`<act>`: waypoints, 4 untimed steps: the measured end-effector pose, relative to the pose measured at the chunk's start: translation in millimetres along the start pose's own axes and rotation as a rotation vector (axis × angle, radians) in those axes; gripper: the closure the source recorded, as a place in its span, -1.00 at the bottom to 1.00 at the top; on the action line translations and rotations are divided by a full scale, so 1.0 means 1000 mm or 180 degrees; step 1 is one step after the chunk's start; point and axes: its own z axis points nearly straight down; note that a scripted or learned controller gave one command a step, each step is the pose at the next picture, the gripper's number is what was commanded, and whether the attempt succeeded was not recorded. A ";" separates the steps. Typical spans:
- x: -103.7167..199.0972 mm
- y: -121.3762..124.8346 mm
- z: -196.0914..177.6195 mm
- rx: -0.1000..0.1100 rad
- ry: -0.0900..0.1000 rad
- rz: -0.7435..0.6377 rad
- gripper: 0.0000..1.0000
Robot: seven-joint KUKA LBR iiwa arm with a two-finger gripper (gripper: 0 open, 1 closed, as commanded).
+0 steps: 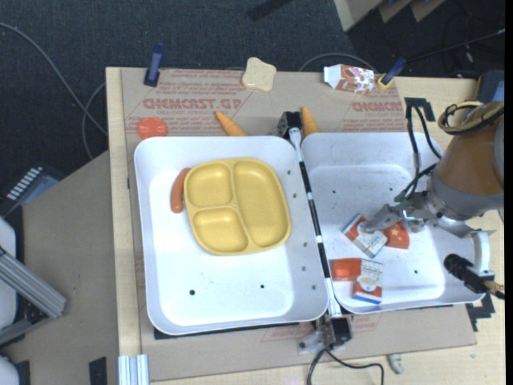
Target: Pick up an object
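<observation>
Arm: we find the grey arm (473, 171) reaching in from the right, over the right bin (353, 155).
Gripper: the gripper (377, 224) sits low over a cluster of small packets in the right bin. We cannot tell from this view whether it is released or clenched, and we see nothing plainly caught in it.
Candidate object: a red-and-white packet (362, 235) lies directly at the gripper tip, touching or just under it; an orange-red piece (397, 236) lies just beside it.
Other objects in the right bin: a red-topped carton (361, 279) lies near the front wall, apart from the gripper.
Left bin: the left bin (224, 303) bears a yellow divided tray (236, 205) with a red sausage-like piece (177, 192) at its left edge.
Step in hand: we judge this to be the descent or closing on the packet.
Recommendation: we would centre on one packet alone, keep clear of the orange-red neighbour, close fully before lifting, and lift straight up.
Risk: flat packets may slip out or be pinched at a corner.
</observation>
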 end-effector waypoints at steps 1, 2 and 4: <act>0.001 0.001 -0.010 -0.0006 0.0008 0.0000 1.00; 0.037 0.006 -0.073 0.0031 0.0009 -0.0006 1.00; 0.140 0.052 -0.126 0.0030 0.0010 -0.0005 1.00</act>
